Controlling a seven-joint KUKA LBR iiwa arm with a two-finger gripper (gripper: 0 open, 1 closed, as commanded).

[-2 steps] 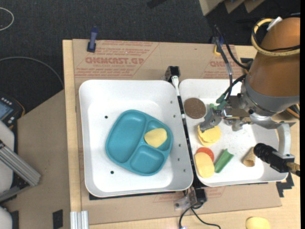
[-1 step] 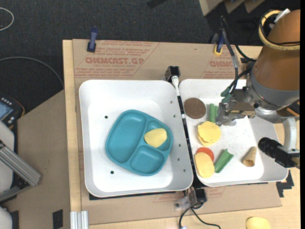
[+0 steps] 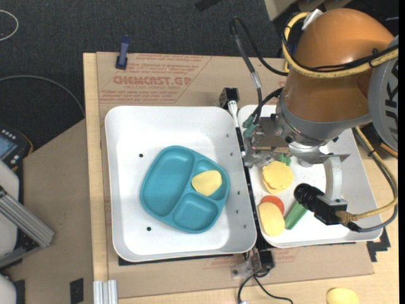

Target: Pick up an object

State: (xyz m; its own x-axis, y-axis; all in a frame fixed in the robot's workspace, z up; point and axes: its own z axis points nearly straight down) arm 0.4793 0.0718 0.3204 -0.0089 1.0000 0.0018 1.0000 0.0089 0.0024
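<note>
While your arm (image 3: 329, 62) hangs over the right bin (image 3: 364, 170), the yellow, red and green toy foods (image 3: 278, 195) lie there, and I cannot tell how the fingers stand.

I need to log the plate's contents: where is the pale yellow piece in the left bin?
In the camera view, the pale yellow piece lies in the right compartment of the blue divided plate, inside the left bin.
</note>
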